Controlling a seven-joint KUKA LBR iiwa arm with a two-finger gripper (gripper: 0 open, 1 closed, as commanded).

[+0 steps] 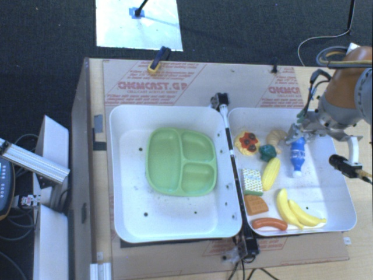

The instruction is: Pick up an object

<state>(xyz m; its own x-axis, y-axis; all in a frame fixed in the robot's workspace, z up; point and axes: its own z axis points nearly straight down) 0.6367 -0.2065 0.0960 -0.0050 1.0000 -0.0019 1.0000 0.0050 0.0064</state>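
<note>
From my remote station I read the bench from left to right. The left bin held a green divided plate, lying flat near its centre, with its two smaller compartments on the 3 o'clock side. Across the divider, the right bin carried the clutter. At its 10 o'clock corner lay a small pizza slice toy with red topping, and just at 3 o'clock of that sat a dark green broccoli piece, with a beige lump at 12 o'clock of the broccoli. A corn cob lay tilted below the broccoli, beside a pale checkered block. At 6 o'clock of the block I saw an orange wedge, and under that a sausage along the bin's near rim. Two bananas lay just at 3 o'clock of the sausage. A blue and white bottle lay toward the bin's 1 o'clock area, its top end up against the gripper. The gripper hung over the bottle's upper end at the arm's wrist, and I could not tell its state or whether it held the bottle.
</note>
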